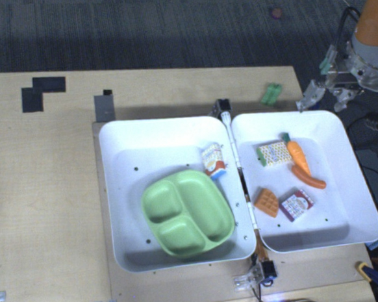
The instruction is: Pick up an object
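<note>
Bench (44, 210): pale wood surface, filling the left and middle of the frame, with dark blocks along its upper left edge.
Left bin (120, 185): shallow and white, centre of the frame.
Green plate (187, 211): three-compartment tray lying in the lower middle of the left bin, turned at an angle.
Small carton (213, 159): white with red and blue print, at the left bin's right side, just above the plate's upper right corner.
Right bin (340, 168): white, touching the left bin along the middle divide.
Waffle (266, 202): orange-brown square, lower left of the right bin.
Speckled block (274, 153): pale green, upper left of the right bin.
Purple packet (296, 205): just right of the waffle, tilted.
Carrot (298, 157): orange with a green top, slanting down to the right beside the speckled block.
Sausage (309, 178): orange-red, just below the carrot's tip.
Green piece (271, 94): on the bench above the right bin.
Gripper (331, 93): upper right of the frame, above the right bin's far corner, well apart from the bin's objects; nothing between its fingers, and how wide they stand cannot be told.
</note>
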Motion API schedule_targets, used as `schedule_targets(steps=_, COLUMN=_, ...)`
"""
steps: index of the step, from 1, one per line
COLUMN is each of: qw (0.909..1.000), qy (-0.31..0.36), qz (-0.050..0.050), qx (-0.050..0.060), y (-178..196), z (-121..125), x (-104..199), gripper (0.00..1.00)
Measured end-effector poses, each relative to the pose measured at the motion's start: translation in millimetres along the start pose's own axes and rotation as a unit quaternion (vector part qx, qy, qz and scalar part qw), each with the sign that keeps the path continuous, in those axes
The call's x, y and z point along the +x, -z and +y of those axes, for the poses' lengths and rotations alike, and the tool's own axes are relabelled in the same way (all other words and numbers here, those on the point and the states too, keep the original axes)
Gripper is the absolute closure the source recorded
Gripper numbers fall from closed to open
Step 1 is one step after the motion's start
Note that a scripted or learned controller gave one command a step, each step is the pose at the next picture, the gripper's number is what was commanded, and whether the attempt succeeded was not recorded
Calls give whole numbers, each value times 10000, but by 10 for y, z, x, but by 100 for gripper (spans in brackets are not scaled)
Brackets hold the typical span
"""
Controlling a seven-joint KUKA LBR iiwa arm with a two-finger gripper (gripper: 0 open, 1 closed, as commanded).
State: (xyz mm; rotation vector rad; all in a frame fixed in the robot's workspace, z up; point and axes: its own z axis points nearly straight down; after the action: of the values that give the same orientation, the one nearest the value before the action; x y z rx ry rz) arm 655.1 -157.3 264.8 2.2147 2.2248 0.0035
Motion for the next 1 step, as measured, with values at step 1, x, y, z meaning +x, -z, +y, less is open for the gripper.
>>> schedule_targets(steps=1, qw=10000, qy=7, qz=8, qx=19, y=-1280, z=-314, x=597, gripper=0)
